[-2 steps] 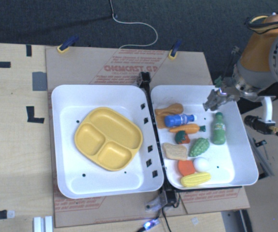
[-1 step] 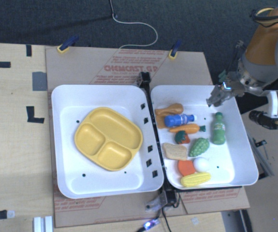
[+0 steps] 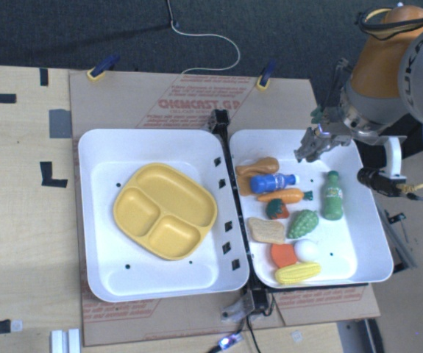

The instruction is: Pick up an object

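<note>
Left bin [image 3: 101,153]: yellow divided plate [image 3: 165,210] | right bin [image 3: 365,259]: green bottle [image 3: 332,195], blue bottle [image 3: 273,183], carrot [image 3: 281,195], corn [image 3: 297,273] — more toy food crowded in | cardboard print: unreadable from here | gripper [image 3: 308,150] over bin's far edge — finger opening can't tell, nothing visibly held

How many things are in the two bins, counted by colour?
Yellow: 2, the plate and corn
Green: 2, bottle, cone-shaped piece
Orange or red: 2
Brown or tan: 2
Blue: 1
White: 1
Mixed green-red: 1
Total: 11
</note>
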